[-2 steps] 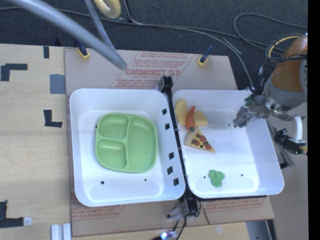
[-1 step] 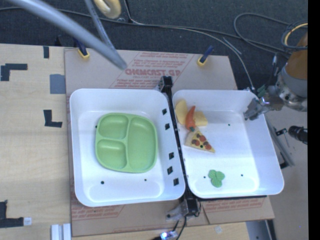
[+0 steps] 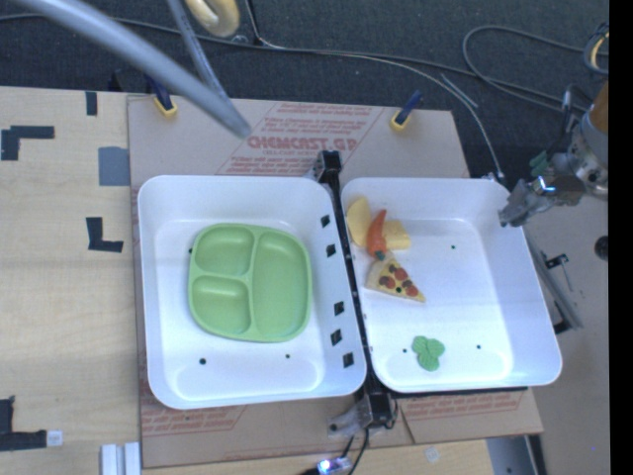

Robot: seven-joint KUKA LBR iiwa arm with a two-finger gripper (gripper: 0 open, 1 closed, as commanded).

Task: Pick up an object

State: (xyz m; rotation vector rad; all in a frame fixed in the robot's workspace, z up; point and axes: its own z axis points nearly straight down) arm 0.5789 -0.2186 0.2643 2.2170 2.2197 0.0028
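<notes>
The right bin [image 3: 495,265] holds a pizza slice toy [image 3: 396,281], a red chili pepper [image 3: 378,232] lying across pale yellow pieces [image 3: 359,220], and a small green leafy piece [image 3: 428,352] near its front. My gripper [image 3: 521,206] hangs over the right bin's far right rim, away from all of these items. Nothing shows between its fingers.
The left bin [image 3: 163,295] carries a green divided plate [image 3: 248,282]. A black clip strip [image 3: 339,265] runs between the bins. Cables lie on the dark surface behind. Grey metal poles [image 3: 148,47] cross the top left corner.
</notes>
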